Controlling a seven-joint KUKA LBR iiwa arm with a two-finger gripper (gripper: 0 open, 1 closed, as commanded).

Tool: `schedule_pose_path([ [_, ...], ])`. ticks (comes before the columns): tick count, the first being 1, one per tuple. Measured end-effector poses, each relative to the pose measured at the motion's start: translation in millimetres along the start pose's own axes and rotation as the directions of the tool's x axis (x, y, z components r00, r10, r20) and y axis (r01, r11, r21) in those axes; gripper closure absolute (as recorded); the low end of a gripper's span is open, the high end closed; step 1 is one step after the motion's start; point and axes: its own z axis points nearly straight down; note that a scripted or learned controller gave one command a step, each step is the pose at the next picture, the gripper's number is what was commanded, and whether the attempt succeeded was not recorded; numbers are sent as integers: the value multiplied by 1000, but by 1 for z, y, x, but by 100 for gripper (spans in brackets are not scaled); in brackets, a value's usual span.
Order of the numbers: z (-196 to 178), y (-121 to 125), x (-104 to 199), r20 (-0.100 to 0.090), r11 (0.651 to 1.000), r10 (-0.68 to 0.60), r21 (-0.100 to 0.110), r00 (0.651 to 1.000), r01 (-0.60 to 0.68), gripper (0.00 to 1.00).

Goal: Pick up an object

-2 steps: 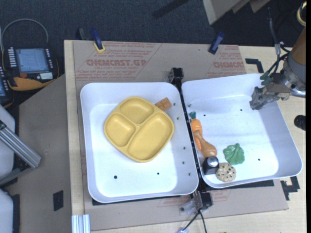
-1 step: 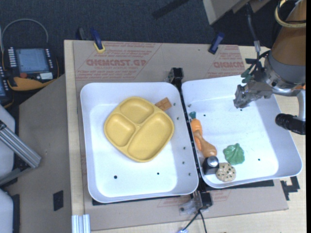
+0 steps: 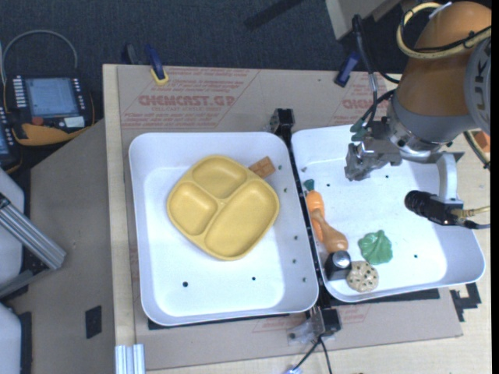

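Front edge: cables and a clamp (image 3: 323, 322) lie nearest the camera, at the seam where the two bins meet on the surface (image 3: 117, 170).
Left bin (image 3: 148, 271): holds a yellow divided plate (image 3: 223, 206), with a small brown block (image 3: 262, 167) touching its upper right rim.
Right bin (image 3: 460, 263): carrot (image 3: 320, 220) along the left wall; below it a black cap (image 3: 337, 262), a round cookie (image 3: 362, 276) and a green leaf (image 3: 375, 246), close together near the front wall.
Claw (image 3: 363, 164): hangs over the bin's upper left part, well apart from the cluster; I cannot tell how far it is open, and nothing shows in its grip.
Task thing: any piece would serve; the carrot lies closest to the claw.
Risk: the carrot hugs the wall, so a finger may hit the rim; the cap, cookie and leaf sit so close that a descent could nudge one aside.
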Motion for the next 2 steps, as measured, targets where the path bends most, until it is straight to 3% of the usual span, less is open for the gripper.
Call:
schedule_pose_path([
  [2,15,0,118,0,1000,-3,2,1000,3,100],
])
